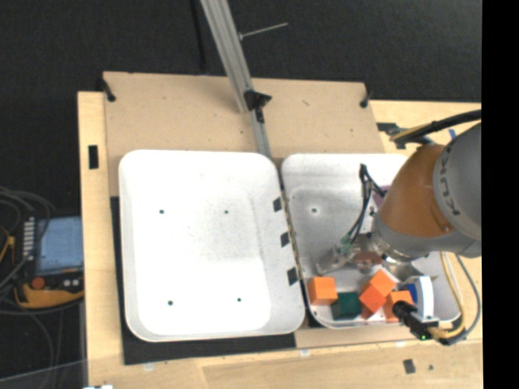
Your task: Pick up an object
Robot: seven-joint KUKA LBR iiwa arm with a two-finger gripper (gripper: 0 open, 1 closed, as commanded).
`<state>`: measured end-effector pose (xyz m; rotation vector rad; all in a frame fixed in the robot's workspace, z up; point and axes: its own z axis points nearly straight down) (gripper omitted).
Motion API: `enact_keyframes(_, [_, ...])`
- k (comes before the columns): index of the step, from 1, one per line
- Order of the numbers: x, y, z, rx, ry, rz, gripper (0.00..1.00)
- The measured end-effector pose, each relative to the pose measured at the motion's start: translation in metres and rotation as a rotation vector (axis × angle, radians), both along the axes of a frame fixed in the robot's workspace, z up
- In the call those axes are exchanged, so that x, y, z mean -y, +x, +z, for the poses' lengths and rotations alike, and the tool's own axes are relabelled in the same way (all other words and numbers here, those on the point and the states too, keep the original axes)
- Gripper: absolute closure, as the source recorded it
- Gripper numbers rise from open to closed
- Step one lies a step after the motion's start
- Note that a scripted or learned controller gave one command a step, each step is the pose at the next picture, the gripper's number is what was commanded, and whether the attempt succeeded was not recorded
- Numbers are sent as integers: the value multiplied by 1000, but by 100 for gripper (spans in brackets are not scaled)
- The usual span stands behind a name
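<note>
**While the arm leans in, blocks crowd the bin's six o'clock edge**

As the grey arm (454, 193) with its orange band reaches in from three o'clock, it hangs over the right bin (324, 185), one of two shallow white bins with rounded corners and a smooth, plastic-looking sheen. The left bin (203, 241) sits just beside it on the pale wooden bench (227, 104).

The things to pick lie along the right bin's six o'clock rim, five by my count. There are three orange pieces: a neat orange cube (323, 289), a tilted orange block (375, 292) and a smaller orange piece (399, 300) that is partly hidden. One dark green block (347, 305) sits between the first two, touching or nearly so. A blue-and-white item (422, 290) lies toward four o'clock.

The claw (357, 255) hovers just above the cluster, at its twelve o'clock. I cannot tell whether it is open or closed, and I see nothing in its grasp.
</note>
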<state>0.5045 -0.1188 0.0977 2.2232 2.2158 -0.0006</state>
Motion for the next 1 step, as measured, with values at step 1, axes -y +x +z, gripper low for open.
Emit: enact_keyframes(1, [0,1,11,5,2,-10,100])
